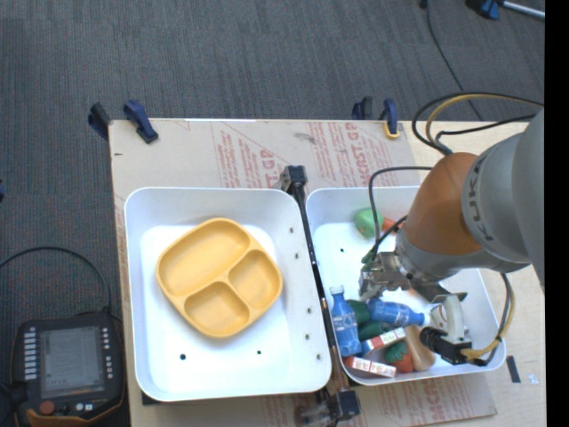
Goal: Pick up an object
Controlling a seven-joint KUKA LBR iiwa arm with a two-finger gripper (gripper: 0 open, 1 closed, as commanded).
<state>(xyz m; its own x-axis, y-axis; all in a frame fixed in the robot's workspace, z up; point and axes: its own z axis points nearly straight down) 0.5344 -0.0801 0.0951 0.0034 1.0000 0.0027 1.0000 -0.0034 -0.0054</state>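
The right bin (348,238) holds a heap of small objects along its near side: a blue bottle (343,326) standing by the left wall, a second blue bottle (396,313) lying on its side, a dark green item (363,310), a red and white packet (372,366) and an orange piece (419,352). A green ball-like object (367,221) lies at the far side. My gripper (380,276) hangs low over the bin's middle, just above the lying bottle and the green item. The arm's grey and orange wrist covers much of the bin.
The left bin (142,229) holds a yellow divided plate (219,277). A black clip (294,178) sits between the bins at the far rim. Blue clamps (140,119) hold the cardboard base. A teach pendant (64,363) lies on the floor at lower left. Cables run at the right.
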